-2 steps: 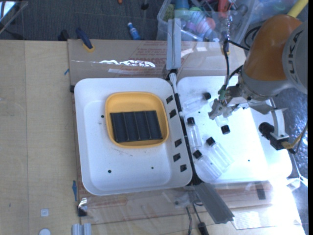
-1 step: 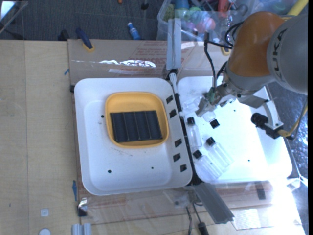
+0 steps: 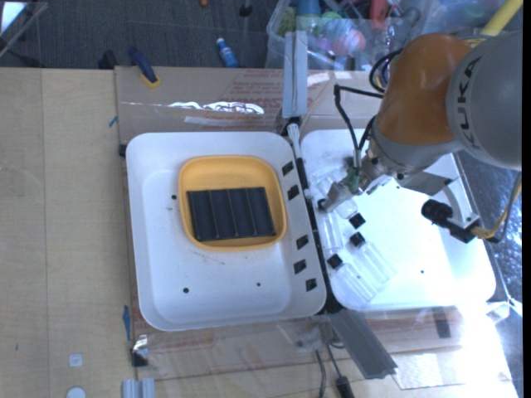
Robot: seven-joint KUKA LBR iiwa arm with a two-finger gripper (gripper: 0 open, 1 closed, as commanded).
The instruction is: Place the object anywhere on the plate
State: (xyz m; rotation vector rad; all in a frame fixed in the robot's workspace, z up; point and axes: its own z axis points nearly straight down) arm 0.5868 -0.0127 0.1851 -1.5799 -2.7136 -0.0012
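A black ribbed rectangular object [image 3: 231, 214] lies flat on the yellow plate [image 3: 232, 169], which sits in the left white bin [image 3: 158, 264]. The object covers most of the plate's floor. My gripper [image 3: 348, 230] hangs over the left part of the right bin [image 3: 431, 280], just right of the divider between the bins and well apart from the plate. Its lower part is pale and washed out by glare. Nothing shows held in it. The grey arm with its orange band [image 3: 423, 89] reaches in from the upper right.
The raised divider [image 3: 300, 214] with black marks separates the bins. A black knob [image 3: 436, 211] sticks out over the right bin. A clear tote of colourful items [image 3: 357, 11] stands behind the bins. The wooden bench [image 3: 58, 222] stretches to the left.
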